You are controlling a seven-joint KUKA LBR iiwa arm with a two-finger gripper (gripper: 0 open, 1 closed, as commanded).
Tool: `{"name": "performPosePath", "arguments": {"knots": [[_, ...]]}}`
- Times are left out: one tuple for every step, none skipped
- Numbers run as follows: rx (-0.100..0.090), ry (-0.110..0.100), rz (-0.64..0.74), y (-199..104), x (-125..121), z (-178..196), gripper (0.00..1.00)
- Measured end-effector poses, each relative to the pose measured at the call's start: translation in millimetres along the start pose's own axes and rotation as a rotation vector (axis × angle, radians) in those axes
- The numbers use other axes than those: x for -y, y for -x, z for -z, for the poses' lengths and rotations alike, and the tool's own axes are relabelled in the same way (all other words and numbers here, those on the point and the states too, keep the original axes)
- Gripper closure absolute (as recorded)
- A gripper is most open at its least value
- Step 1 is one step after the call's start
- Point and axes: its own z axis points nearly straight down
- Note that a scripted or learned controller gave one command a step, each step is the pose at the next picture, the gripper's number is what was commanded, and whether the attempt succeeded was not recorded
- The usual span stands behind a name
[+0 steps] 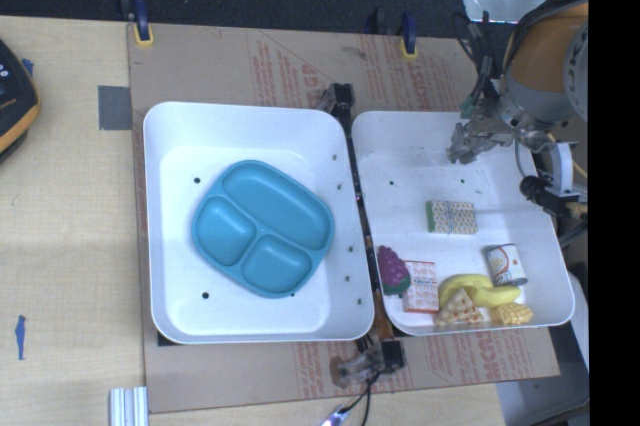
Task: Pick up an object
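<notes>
My gripper (pixel 464 152) hangs over the far part of the right bin (pixel 400 139), its tips near the bin floor with nothing seen between them. Nearer the camera in that bin lie a small green patterned sponge-like block (pixel 452 216), a small can (pixel 506 264), a yellow banana (pixel 478 289), a corn cob (pixel 513 315), a waffle-like piece (pixel 459 313), a purple grape bunch (pixel 392 268) and a red-and-white card (pixel 421 280). The block is the closest of these to the gripper, about a hand's width toward the camera.
The left bin (pixel 165 214) holds a blue three-compartment plate (pixel 262 228). A black clip (pixel 340 97) sits where the bins meet at the far edge. Blue clamps (pixel 141 19) hold the cardboard sheet. A yellow-black device (pixel 12 104) lies at the bench's left edge.
</notes>
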Motion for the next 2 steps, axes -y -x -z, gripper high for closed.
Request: {"name": "performPosePath", "arguments": {"knots": [[0.0,-0.001,0.001,-0.3,0.1,-0.2,0.0],[0.002,0.004,-0.001,-50.4,77.1,-41.5,0.0]]}}
